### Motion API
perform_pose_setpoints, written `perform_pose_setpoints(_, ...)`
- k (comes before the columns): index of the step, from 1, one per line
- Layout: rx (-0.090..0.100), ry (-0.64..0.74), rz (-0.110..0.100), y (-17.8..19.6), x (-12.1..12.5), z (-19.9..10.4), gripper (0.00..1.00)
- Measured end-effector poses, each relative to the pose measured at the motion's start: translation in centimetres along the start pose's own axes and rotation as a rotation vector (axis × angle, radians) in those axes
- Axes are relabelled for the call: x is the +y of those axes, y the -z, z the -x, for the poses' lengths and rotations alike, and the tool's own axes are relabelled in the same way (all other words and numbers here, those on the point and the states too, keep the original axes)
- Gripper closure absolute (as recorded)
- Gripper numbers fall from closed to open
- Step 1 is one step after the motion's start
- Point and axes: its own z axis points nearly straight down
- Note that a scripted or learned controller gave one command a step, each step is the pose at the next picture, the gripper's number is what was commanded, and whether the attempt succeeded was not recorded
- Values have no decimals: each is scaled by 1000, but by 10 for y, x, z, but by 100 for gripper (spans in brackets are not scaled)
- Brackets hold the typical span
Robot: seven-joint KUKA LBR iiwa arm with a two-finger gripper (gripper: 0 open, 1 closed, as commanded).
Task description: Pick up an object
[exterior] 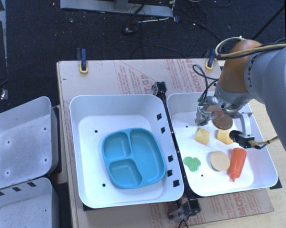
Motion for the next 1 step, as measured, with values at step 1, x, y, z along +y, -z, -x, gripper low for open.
perform_pose_setpoints(1, 2, 3, 1, 40, 4, -5, 100)
